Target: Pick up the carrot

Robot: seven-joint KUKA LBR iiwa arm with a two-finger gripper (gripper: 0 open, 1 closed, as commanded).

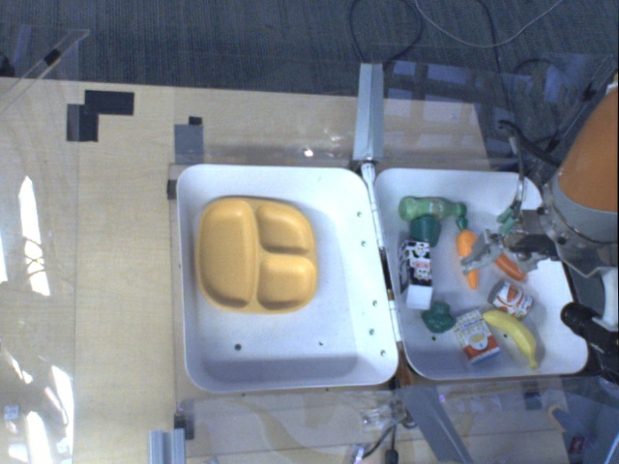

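Seen from above: carrot (468, 256) lying in right bin (571, 356) beside milk carton (418, 267), gripper (495, 247) low at its right edge, finger spread impossible to tell; best centred over carrot before closing.

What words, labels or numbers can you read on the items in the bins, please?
None can be read.
Milk carton: cow-patch print, lettering too small.
Small box: printed front, blurred.
Can: label blurred.
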